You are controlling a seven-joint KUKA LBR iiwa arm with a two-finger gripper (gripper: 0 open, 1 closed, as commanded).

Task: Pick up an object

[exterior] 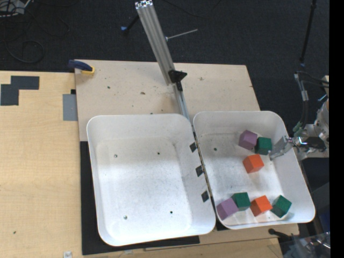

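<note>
I have the gripper [279, 148] at the right bin's [301, 187] right rim, just beside the green cube [264, 144]; I cannot tell its state. I'd center over that cube, keep off the purple cube [248, 139] touching it, and descend straight.

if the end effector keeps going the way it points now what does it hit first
Probably the upper green cube. The end effector reaches in from the right bin's right rim, pointing left, with that cube just ahead. The purple cube sits right behind it. Height above the cubes is unclear.
</note>
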